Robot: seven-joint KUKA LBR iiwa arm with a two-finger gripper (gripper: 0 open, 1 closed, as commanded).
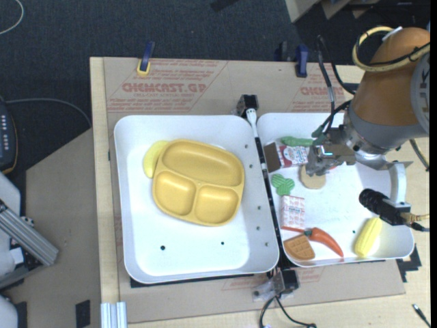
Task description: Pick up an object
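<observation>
My gripper (319, 162) hangs over the upper middle of the right bin (341, 197), right above a tan round disc (314, 180) whose top it partly hides. Just left of it lie a red-and-white packet (293, 156), a green piece (296, 142) and a brown block (272, 157). A green leafy toy (282, 181) sits lower left of the disc. Nothing is visibly lifted off the bin floor.
Lower in the right bin lie a white-and-red packet (293, 211), an orange carrot (322, 237), a tan biscuit-like piece (299, 249) and a yellow corn cob (368, 236). The left bin (136, 238) holds a yellow divided plate (198, 182) over another yellow item (151, 158).
</observation>
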